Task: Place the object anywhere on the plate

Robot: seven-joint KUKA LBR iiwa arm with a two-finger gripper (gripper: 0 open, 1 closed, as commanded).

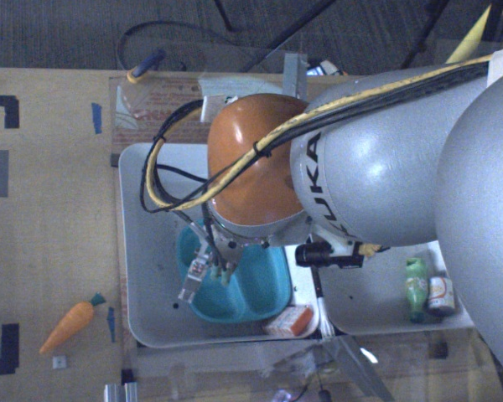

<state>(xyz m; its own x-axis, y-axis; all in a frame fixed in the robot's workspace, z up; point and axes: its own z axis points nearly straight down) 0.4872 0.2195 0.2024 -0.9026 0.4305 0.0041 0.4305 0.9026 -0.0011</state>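
A blue plate (250, 290) lies in the left white bin (151, 249), toward its near right side. My gripper (208, 276) hangs from the orange wrist band over the plate's left rim, its fingers spread open with nothing visible between them. An orange and white object (292, 321) lies in the bin just off the plate's near right edge, apart from the gripper. The arm hides the far part of the plate and much of the bin.
The right bin (386, 321) holds a green bottle (415, 287) and a small can (441, 295). A toy carrot (67, 325) lies on the bench left of the left bin. Cables loop over that bin's far left.
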